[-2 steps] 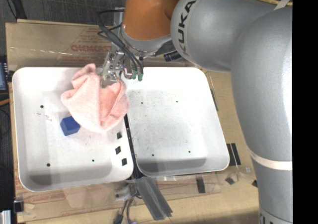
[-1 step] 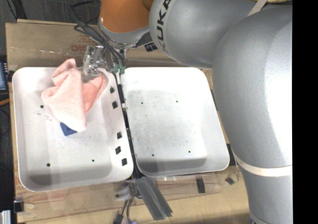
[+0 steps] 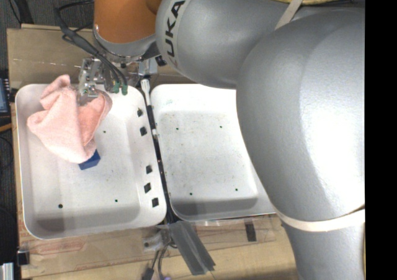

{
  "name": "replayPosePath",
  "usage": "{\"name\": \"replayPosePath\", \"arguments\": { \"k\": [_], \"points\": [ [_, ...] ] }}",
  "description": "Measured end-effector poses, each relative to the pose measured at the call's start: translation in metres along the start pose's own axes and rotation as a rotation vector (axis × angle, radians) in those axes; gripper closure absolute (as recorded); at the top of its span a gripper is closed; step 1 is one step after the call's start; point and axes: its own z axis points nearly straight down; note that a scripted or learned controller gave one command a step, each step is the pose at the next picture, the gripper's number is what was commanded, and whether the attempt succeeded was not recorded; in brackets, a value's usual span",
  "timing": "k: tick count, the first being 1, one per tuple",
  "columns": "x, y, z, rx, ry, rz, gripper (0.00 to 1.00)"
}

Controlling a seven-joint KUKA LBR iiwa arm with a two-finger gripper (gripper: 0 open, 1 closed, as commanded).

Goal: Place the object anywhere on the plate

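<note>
— Two white bins below me, side by side: the left bin (image 3: 37,210) and the right bin (image 3: 205,204), their rims meeting along a dark seam. I come in from the right, big grey arm (image 3: 298,86) across the upper part of the view, orange band (image 3: 121,5) just above my wrist.

— And where is your gripper?

— My gripper (image 3: 93,83) sits over the far end of the left bin, right at the pink cloth (image 3: 69,120). The metal of my fingers (image 3: 87,80) is at the cloth's top edge, touching or overlapping it.

— Do you have hold of it?

— Hard call. The cloth bunches up toward my fingers and hangs down from there in folds, but I cannot see whether fabric is actually between them, and I cannot tell how far apart my jaws stand. Wrist and cables crowd that spot.

— Anything else in that bin?

— A small blue object (image 3: 90,161) peeks out from under the cloth's lower corner, lying on the bin floor. Most of it is covered, so its shape is unclear.

— And the other bin?

— White floor with a few dark dots, my arm covering its right side. Under both bins, the wooden bench (image 3: 37,40) shows at the edges.
</note>
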Motion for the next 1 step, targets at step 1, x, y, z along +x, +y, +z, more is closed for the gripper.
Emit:
{"name": "replayPosePath", "arguments": {
  "k": [1],
  "points": [
    [-0.0002,-0.0001,-0.0005,0.0,-0.001,0.0,0.0]
  ]
}}
